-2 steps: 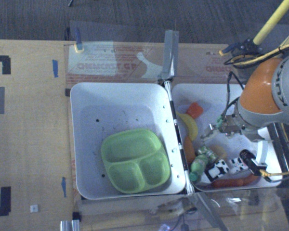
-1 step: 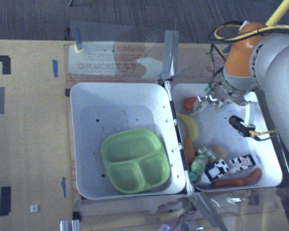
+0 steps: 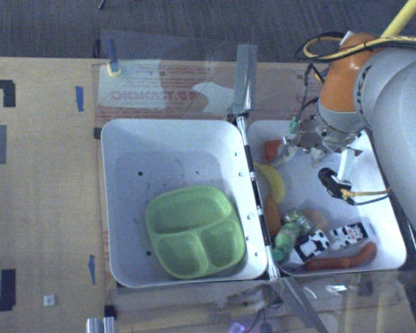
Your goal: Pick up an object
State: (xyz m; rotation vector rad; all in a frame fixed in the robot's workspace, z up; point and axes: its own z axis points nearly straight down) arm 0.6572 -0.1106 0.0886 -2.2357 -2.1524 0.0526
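Observation:
My gripper (image 3: 316, 157) hangs over the far end of the right bin (image 3: 395, 245), open, with nothing between its fingers. A small red object (image 3: 272, 148) lies just left of the left finger (image 3: 288, 150). Along the bin's left wall lie a yellow banana (image 3: 272, 181) and an orange carrot (image 3: 272, 214). At the near end sit a green bottle (image 3: 285, 237), a black-and-white cow-patterned box (image 3: 331, 241) and a red sausage (image 3: 340, 257).
The left bin (image 3: 125, 151) holds a green divided plate (image 3: 194, 231). A metal divider (image 3: 253, 186) separates the bins. A black connector with a yellow cable (image 3: 333, 181) hangs below the wrist. The arm's grey body (image 3: 402, 116) covers the right bin's right side.

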